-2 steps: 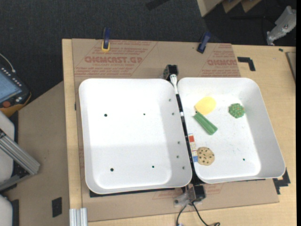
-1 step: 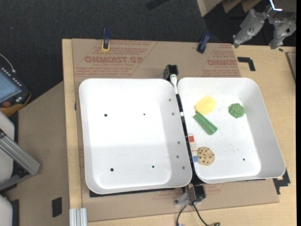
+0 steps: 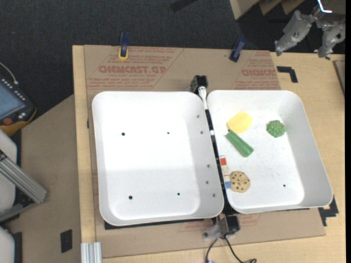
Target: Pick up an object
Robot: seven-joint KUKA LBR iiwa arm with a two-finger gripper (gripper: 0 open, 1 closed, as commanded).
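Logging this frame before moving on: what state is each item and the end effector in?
End effector: raised beyond the right bin's far corner, holding nothing.
Yellow piece: lying in right bin, touching green stick.
Green stick: lying flat.
Broccoli: lying apart.
Cookie: lying flat.
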